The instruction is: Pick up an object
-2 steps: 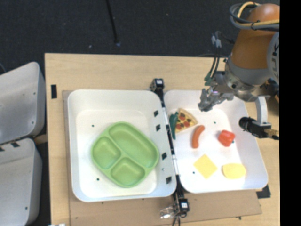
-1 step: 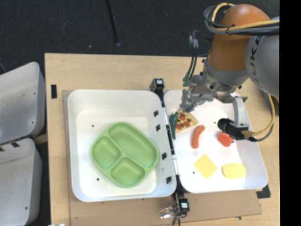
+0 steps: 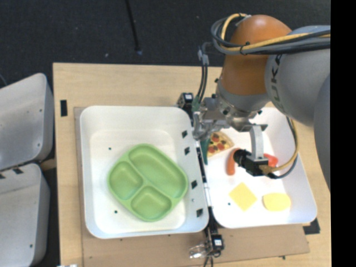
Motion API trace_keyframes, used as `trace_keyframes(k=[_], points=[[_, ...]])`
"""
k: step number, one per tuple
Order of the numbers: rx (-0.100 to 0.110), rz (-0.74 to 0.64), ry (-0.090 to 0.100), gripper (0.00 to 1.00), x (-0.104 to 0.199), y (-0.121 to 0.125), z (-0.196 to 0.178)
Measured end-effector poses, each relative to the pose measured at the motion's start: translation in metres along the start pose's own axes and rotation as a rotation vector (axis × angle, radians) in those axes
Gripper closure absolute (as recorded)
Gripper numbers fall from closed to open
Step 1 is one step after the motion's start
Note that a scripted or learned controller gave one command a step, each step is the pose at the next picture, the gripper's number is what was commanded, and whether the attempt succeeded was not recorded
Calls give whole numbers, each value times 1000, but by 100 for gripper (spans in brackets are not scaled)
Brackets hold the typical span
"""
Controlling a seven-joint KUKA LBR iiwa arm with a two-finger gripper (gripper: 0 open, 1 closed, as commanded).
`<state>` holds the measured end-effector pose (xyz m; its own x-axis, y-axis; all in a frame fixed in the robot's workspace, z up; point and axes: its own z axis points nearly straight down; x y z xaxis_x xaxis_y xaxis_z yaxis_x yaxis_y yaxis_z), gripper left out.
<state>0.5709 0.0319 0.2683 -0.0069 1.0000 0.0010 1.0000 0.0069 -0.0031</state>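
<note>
Grey and orange at the wrist, with the end effector (image 3: 214, 131) low over the upper left corner of the right bin (image 3: 303, 202), hard against the divider; cannot tell its state. Touching or just under its tip: a pizza-slice toy (image 3: 220, 143), long axis slanting from lower left to upper right. Just right and lower: an orange carrot-like piece (image 3: 230, 162), nearly upright in the frame. Further toward lower right: a yellow square (image 3: 242, 196) and a yellow oval (image 3: 276, 202). Well apart, in the left bin (image 3: 92, 149): a green divided plate (image 3: 147, 181). Nearest pick, by judgement: the pizza slice.
</note>
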Motion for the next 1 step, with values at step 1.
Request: trace_keyframes(k=[1], points=[[2, 1, -1, 100, 46, -3, 10]])
